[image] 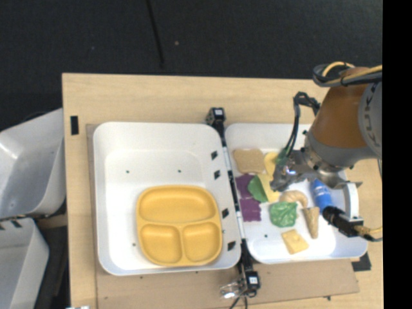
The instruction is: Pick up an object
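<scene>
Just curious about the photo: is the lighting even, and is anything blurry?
Camera view: both white bins are bright, nearly washed out; the yellow tray looks soft-edged; the arm throws shadow over the toys near the hand, where detail is murky; the background is nearly black.

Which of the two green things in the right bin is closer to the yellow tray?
The flat green leaf-like piece, lying on the purple piece by the divider. The crinkly green lump lies further right, beside the cone.
</scene>
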`<state>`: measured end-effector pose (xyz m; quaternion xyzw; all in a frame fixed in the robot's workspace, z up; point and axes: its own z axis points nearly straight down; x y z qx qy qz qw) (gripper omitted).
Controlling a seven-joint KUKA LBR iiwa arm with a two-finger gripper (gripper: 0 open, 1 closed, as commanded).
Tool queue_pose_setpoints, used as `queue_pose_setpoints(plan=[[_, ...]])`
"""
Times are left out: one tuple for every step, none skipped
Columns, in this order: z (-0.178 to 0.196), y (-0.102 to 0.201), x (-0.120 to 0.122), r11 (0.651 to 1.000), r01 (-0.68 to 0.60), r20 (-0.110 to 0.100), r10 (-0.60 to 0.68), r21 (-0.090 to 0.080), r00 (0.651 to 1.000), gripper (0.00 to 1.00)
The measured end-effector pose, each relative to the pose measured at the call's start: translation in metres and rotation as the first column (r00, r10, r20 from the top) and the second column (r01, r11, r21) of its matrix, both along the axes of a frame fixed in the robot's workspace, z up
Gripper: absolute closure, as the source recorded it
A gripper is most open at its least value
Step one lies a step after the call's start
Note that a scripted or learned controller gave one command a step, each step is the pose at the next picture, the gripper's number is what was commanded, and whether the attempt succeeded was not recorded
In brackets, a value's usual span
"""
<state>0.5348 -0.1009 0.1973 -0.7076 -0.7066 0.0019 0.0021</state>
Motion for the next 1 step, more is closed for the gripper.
queue_pose_setpoints(plan=[[0.0952, 0.0455, -0.0162, 1.0, -0.008, 0.015, 0.008, 0.0, 1.0, 1.0]])
